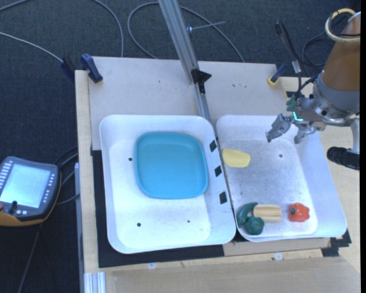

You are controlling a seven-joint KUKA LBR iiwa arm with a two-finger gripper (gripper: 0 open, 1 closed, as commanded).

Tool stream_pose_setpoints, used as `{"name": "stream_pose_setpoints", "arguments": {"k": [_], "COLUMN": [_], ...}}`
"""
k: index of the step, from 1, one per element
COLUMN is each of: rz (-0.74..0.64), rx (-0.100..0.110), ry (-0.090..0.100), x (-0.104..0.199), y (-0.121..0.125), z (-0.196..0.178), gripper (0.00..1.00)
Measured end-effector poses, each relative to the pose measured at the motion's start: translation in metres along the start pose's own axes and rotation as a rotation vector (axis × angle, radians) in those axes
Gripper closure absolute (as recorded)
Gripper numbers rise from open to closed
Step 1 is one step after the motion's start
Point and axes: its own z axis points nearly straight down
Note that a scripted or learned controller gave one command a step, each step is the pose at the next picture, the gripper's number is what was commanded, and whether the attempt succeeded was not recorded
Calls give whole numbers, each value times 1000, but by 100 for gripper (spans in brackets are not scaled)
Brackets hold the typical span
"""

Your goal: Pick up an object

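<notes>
— Objects for picking: how many, and where?

— Four in the right bin (320, 171). One yellow piece (236, 158) lies by the bin's left wall, well apart from the others. Along the near edge sit a green pepper (250, 219), a tan block (267, 213) touching it, and a red pepper (298, 212) just beside the block.

— And the left bin (114, 171)?

— One blue plate (171, 164), lying flat in the middle.

— The gripper (290, 130)?

— Over the far right part of the right bin, on the grey arm (343, 63) with its orange band. The jaws stand apart, with nothing between them. It is well apart from all four objects.

— What carries the bins?

— One pale table (148, 86), with a black mat (103, 252) showing under the bins' near and left edges. Two clamps sit at the far corners, a blue one (91, 67) on the left and a blue and yellow one (277, 74) on the right. A metal pole (186, 48) slants down to the gap between the bins.

— Around the table?

— Dark carpet (34, 103), several loose cables (108, 14), and one pendant (26, 189) with a screen at the left.
</notes>
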Motion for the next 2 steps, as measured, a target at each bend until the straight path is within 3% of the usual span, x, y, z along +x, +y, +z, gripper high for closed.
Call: {"name": "stream_pose_setpoints", "arguments": {"k": [1,2], "rz": [0,0], "rx": [0,6], "ry": [0,1], "x": [0,-5], "y": [0,1], "z": [0,61], "gripper": [0,0]}}
